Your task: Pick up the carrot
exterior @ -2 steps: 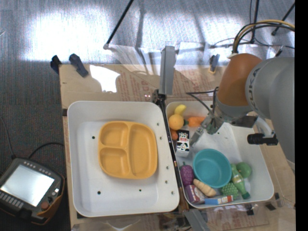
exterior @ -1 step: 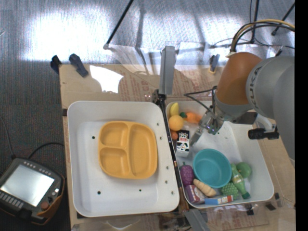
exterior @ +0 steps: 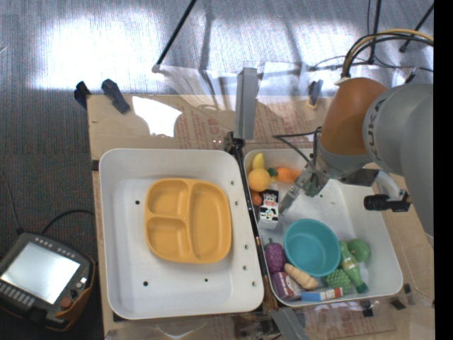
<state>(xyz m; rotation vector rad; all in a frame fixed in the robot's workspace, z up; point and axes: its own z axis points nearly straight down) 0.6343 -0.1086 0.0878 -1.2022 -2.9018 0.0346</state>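
Carrot (exterior: pixel 286 174) lies at the far end of the right bin (exterior: pixel 368 222), beside an orange (exterior: pixel 258 180) and a lemon (exterior: pixel 259 161); likely light, stiff, smooth plastic, so grip across its thick middle. Gripper (exterior: pixel 291 198) hovers near, above a small carton (exterior: pixel 269 208); fingers look parted, holding nothing. Carton print unreadable.
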